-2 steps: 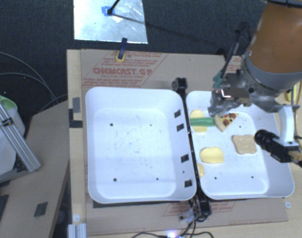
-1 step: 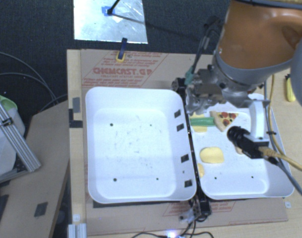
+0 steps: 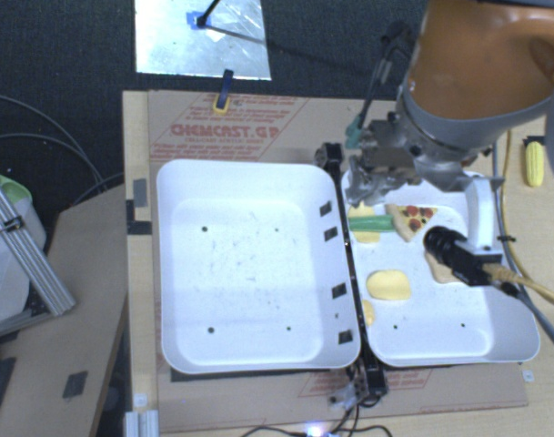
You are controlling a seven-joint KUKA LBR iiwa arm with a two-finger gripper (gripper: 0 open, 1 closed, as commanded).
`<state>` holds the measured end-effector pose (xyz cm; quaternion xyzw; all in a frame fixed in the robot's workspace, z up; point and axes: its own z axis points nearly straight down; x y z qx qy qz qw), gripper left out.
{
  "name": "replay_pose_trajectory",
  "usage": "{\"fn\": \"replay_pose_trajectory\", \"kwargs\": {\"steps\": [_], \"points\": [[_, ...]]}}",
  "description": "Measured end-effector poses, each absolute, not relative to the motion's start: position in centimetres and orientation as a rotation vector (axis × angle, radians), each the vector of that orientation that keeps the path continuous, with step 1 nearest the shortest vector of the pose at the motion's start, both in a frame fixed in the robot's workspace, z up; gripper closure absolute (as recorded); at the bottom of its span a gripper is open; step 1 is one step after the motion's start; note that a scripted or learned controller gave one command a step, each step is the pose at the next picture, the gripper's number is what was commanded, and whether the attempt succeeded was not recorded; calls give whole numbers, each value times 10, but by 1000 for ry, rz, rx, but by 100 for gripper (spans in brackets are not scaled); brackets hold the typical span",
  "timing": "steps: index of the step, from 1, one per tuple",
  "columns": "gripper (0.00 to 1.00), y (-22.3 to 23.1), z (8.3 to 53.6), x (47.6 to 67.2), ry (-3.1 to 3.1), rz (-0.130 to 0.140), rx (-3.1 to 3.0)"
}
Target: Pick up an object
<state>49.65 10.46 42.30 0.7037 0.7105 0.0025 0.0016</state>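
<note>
arm (image 3: 481, 48): grey w/ orange band, over back of right bin (image 3: 458, 340)
gripper (image 3: 366, 188): low at right bin's back-left corner, fingers unclear
pizza slice (image 3: 412, 218): in right bin, just beside gripper
green piece (image 3: 371, 221): in right bin, under gripper
yellow lump (image 3: 387, 285): mid right bin
left bin (image 3: 249, 262): touching right bin's left rim
corn cob (image 3: 534, 162): on bench, beyond right bin's far right
</note>
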Motion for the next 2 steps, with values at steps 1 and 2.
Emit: {"fn": "replay_pose_trajectory", "kwargs": {"steps": [1, 2], "points": [[100, 105, 434, 497, 2235, 11, 2201], [100, 60, 434, 487, 2220, 4, 2220]]}}
